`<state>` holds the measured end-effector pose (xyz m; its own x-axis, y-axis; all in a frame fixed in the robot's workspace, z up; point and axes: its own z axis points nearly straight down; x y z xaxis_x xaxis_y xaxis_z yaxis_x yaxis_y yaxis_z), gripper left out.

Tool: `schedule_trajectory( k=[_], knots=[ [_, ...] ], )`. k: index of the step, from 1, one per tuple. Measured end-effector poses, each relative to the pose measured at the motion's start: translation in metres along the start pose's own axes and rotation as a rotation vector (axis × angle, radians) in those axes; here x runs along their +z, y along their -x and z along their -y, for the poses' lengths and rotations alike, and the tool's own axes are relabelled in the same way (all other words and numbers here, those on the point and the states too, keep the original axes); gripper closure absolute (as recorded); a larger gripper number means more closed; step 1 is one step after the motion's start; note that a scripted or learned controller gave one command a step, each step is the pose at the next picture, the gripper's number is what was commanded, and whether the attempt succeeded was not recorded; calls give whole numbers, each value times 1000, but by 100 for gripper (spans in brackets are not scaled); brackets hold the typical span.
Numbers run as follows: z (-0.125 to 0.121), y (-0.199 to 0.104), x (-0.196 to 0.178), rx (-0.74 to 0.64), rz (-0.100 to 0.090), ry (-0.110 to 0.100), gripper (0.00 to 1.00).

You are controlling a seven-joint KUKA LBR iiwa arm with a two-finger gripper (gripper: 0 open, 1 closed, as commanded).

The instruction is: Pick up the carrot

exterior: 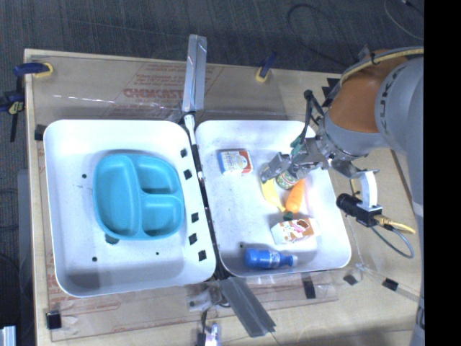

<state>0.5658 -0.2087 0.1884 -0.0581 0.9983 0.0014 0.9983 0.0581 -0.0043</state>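
Observation:
The carrot [295, 197] is a short orange piece lying in the right bin [238, 215], near its right wall. A yellow banana [270, 194] lies against its left side. My gripper [287, 173] hangs directly over the carrot's upper end and the banana, low in the bin. The grey arm with its orange band [360, 107] reaches in from the right. The gripper body hides the carrot's top end.
The right bin also holds a small red and white box [234, 161], a printed packet [294, 231] just below the carrot and a blue bottle [268, 258] at the front. A blue divided tray [140, 197] sits in the left bin [65, 258].

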Motion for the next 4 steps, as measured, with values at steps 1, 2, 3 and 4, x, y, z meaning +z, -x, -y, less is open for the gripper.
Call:
schedule_trajectory(
  k=[1, 2, 3, 4],
  knots=[
    [-11, 2, 0, -11, 2, 4, 0],
    [-10, 3, -33, -6, 1, 3, 0],
    [17, 0, -29, 1, 1, 1, 0],
    [-6, 2, -6, 14, 2, 2, 0]
  ],
)
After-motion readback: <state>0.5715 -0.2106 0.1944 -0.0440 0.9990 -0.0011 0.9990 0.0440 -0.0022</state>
